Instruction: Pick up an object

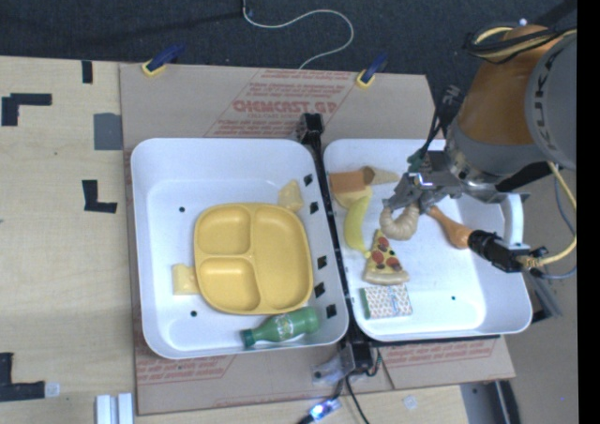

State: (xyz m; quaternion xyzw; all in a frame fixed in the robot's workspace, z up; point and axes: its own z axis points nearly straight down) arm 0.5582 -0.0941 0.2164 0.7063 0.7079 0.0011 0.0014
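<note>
My gripper (412,195) sat low over the right shallow white bin (497,314), at its upper middle. Whether it was clenched or released, I could not tell. A pale curled shrimp-like toy (401,221) lay directly under the gripper tip, touching or nearly so; no grasp was visible.

Also in the right bin: an orange wedge-shaped toy (349,182) near the top left corner, a yellow-green banana-shaped piece (355,222) along the left wall, a toy pizza slice (383,261) below the shrimp, a small patterned square packet (386,301) near the front, and a tan wooden-looking spoon shape (448,226) to the right.

The left white bin (150,225) held a yellow three-compartment plastic tray (251,257), a green bottle (280,328) lying on its side at the front, and pale yellow pieces beside the tray.

Both bins rested on brown cardboard (272,103) over a light wooden surface (56,225) marked with black tape. A dark carpeted floor (112,0) lay beyond, crossed by a thin white cable (300,23).
</note>
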